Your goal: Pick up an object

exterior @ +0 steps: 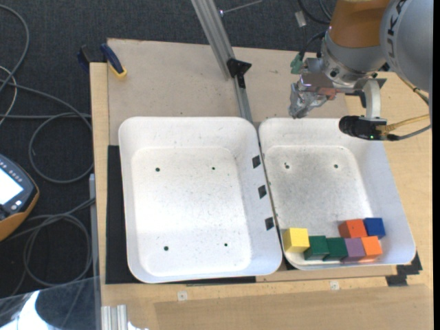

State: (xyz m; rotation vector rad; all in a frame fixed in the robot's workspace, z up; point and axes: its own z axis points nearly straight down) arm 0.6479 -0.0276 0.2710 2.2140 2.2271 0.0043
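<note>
Two shallow white bins are seen side by side on the bench (172,74). The left bin (137,184) shows only dark specks and small holes on its floor. The right bin (385,177) holds a cluster of small blocks packed along its near edge. A yellow block (297,238) is placed at the left end of the cluster, with a dark green block (317,246) just beside it and a second green block (336,247) next in line. A purple block (355,248) and an orange block (371,246) are found at the right of the row, touching one another. Behind them a red-orange block (355,228) and a blue block (375,226) are set against each other. The arm is seen at the upper right, its orange band (357,19) above the grey wrist. The gripper (301,107) is positioned above the far rim of the right bin, well apart from the blocks, and nothing is seen in its grasp. Whether the pincer is released or clenched cannot be told from this view. A blue and yellow tool (113,59) is noted at the far left corner of the bench, and a slanted metal bar (220,40) crosses the board between the bins
</note>
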